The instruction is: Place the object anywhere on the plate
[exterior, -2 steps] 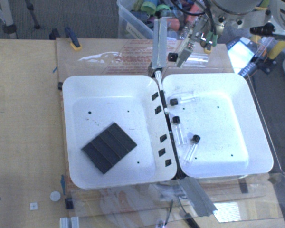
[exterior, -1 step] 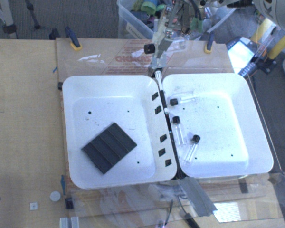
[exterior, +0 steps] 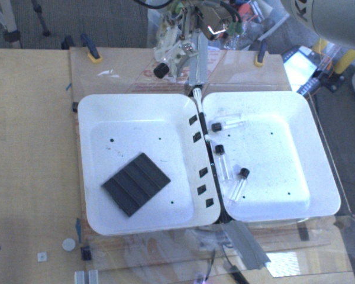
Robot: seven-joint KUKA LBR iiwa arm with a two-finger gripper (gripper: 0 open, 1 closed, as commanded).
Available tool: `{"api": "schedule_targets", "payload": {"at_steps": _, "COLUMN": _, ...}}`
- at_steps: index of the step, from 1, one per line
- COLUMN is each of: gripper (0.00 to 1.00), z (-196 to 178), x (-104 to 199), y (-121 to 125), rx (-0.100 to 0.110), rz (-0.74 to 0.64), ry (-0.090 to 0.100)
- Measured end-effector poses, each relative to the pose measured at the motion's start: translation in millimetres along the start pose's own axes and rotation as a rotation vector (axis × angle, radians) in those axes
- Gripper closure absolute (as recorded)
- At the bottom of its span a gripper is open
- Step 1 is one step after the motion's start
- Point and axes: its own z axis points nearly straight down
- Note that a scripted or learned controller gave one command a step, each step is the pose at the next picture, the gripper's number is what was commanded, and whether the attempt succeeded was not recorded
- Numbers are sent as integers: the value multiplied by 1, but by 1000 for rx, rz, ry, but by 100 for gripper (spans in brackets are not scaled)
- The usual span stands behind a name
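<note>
Lying in the right bin [exterior: 296, 158] are three small clear vials with black caps, all of them near that bin's left wall. The first vial [exterior: 229, 124] is resting toward the far side, with its cap pointing at the seam between the bins. The second vial [exterior: 222, 163] is sitting just beyond the middle, running roughly along the seam with its cap at the far end. The third vial [exterior: 239, 183] is lying slantwise nearest the camera, with its cap at the upper right, close to the second vial's near end (whether the two are touching I cannot tell).

Resting flat in the left bin [exterior: 94, 117] is the plate [exterior: 136, 183], a dark grey ribbed slab turned at an angle and sitting toward the near left part of the floor. It is lying well apart from all three vials, with the bin walls between them.

Hanging over the far edge of the bench, just beyond the seam, is the gripper [exterior: 195, 70], amid a tangle of cables; whether it is open or closed I cannot tell. It is not touching any vial or the plate.

Sitting along the seam is a row of small black tabs [exterior: 201, 172].
</note>
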Motion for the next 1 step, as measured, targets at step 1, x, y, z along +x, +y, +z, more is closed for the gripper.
{"api": "schedule_targets", "payload": {"at_steps": 1, "gripper": 100, "z": -6, "x": -25, "y": 36, "rx": -1, "rz": -409, "ry": 0}}
